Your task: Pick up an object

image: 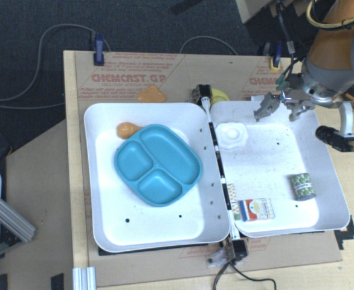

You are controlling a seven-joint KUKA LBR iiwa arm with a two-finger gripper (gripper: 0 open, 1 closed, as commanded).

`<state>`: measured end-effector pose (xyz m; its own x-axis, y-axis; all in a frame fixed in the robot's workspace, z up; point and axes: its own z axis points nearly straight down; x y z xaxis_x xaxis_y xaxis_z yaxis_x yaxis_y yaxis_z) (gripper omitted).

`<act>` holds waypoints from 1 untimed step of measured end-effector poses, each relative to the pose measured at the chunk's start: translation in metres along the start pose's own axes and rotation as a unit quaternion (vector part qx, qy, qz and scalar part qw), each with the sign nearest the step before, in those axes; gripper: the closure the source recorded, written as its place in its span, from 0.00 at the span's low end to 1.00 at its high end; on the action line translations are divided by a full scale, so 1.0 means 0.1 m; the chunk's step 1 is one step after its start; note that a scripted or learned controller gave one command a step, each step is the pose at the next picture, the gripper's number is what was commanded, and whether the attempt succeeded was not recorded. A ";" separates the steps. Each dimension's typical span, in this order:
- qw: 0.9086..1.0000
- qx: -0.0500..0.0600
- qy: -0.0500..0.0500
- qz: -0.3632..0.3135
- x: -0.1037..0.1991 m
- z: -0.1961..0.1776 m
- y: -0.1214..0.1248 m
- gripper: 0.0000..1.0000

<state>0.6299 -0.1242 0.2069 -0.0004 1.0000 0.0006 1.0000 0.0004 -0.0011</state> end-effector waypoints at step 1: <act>1.000 0.003 0.000 0.002 -0.62 0.96 -0.04 0.00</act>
<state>0.6260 -0.1865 0.1105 0.0043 1.0000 0.0005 1.0000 -0.0043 -0.0064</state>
